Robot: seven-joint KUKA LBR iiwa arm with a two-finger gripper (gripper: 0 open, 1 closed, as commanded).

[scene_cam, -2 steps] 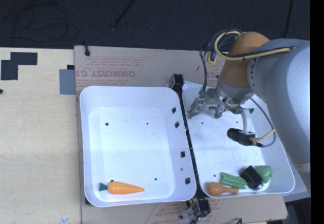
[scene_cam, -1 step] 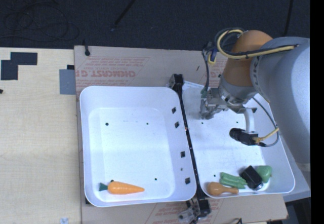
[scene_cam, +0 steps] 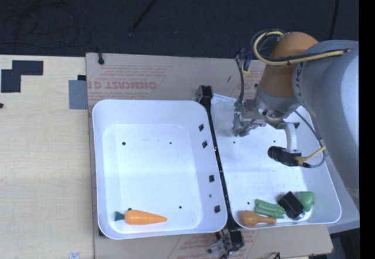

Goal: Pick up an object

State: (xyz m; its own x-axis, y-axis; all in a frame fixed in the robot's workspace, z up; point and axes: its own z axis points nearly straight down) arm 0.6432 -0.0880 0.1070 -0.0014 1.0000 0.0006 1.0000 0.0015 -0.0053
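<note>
The gripper (scene_cam: 242,129) hangs low over the right bin (scene_cam: 258,176), its far end; whether it is open cannot be told. Nothing lies beneath. It should travel to the cluster near the front: green vegetable (scene_cam: 269,208), black block (scene_cam: 291,204), tan gourd (scene_cam: 256,219).

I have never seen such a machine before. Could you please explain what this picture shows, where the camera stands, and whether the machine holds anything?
One camera looks down at a slant on a bench. The grey robot arm with an orange band reaches in from the right. Its grasping part, the end effector, is over the right shallow white bin; nothing is visible between its fingers. In that bin's near corner lie a green plastic vegetable, a small black block, a light green piece and an orange pear-shaped toy. The left shallow white bin holds an orange plastic carrot.
</note>
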